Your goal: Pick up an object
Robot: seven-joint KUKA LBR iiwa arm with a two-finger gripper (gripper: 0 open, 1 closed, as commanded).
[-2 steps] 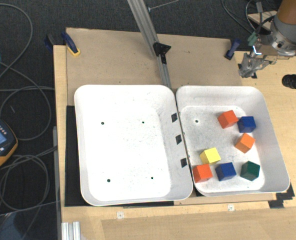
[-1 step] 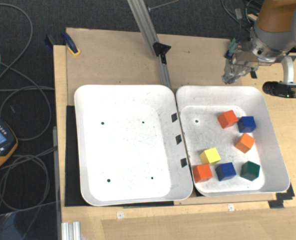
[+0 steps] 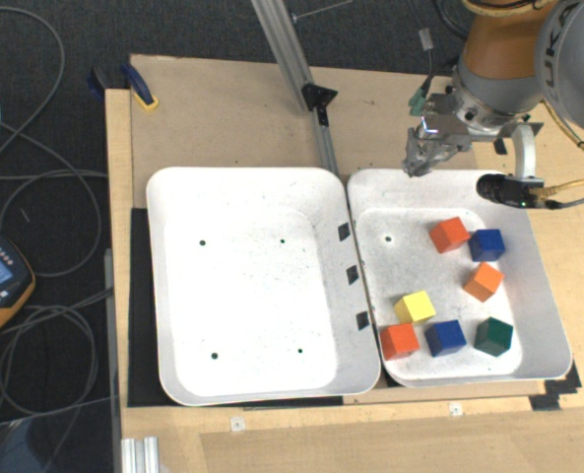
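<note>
Bench (image 3: 223,97) | tool (image 3: 421,158) above right bin (image 3: 543,294) rim, fingers indistinct

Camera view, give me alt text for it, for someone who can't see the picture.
A grey and orange robot arm reaches in from the right, its gripper raised over the far edge of the right bin, which holds seven small coloured cubes: three orange, two blue, one yellow, one green. The left bin sits beside it on a wooden bench.

— What colours do the blocks show?
— Three are orange: one (image 3: 449,235), another (image 3: 484,281), a third (image 3: 400,340). Two are blue (image 3: 486,244) (image 3: 446,337), one yellow (image 3: 416,307), one dark green (image 3: 493,336).
— And the bins?
— Both white (image 3: 173,264) (image 3: 370,205).
</note>
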